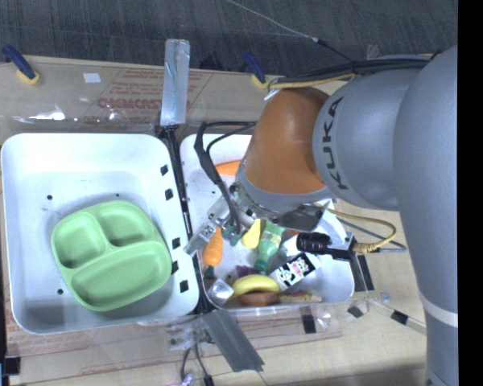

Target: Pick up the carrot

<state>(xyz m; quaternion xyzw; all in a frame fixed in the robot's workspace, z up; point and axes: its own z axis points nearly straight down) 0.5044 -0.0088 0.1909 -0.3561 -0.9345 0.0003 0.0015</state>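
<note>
"Orange, and down by the left wall of the right bin: is that the carrot?"

"Yes. It is lying on the bin floor, running nearly along the wall that is dividing the two bins, and just beside that wall."

"And where is the gripper sitting?"

"It is hanging right by it, just above the carrot and a shade to the right, as we are looking from here. The carrot's upper end is touching it or very nearly; I cannot tell which."

"Is it gripping the carrot?"

"I cannot tell whether it is standing wide or closed. The grey arm with its orange band is covering most of that bin."

"What else is lying around?"

"A yellow piece and a green bottle are sitting just right of the carrot, and a banana is lying below them near the front wall. A green divided plate is resting in the left bin, well apart."
</note>
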